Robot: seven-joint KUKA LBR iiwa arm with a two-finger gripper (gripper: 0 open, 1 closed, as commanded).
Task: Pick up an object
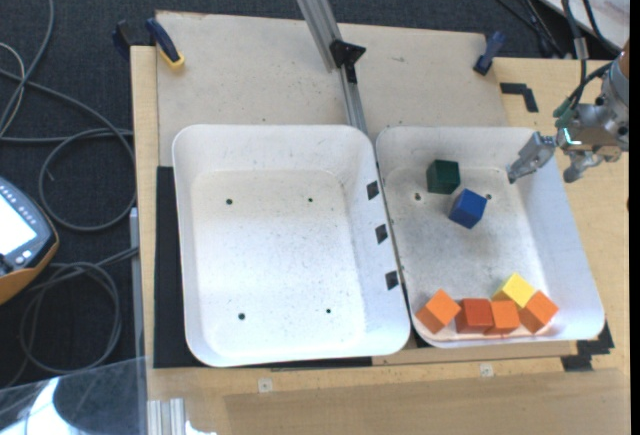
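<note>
Now hand (pixel 550 159) spread, empty; blue cube (pixel 467 208) nearby, lower-left, apart.

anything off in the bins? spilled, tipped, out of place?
Nothing spilled or damaged. All blocks sit inside the right white bin: a dark green cube and a blue cube near its middle, several orange blocks and a yellow block crowded into its near corner. The gripper hovers over that bin's far right rim.

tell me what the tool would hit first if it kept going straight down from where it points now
Probably the right bin's far right rim or wall: the tool hangs above that edge. The green cube and blue cube lie off to the side. Depth is unclear.
</note>
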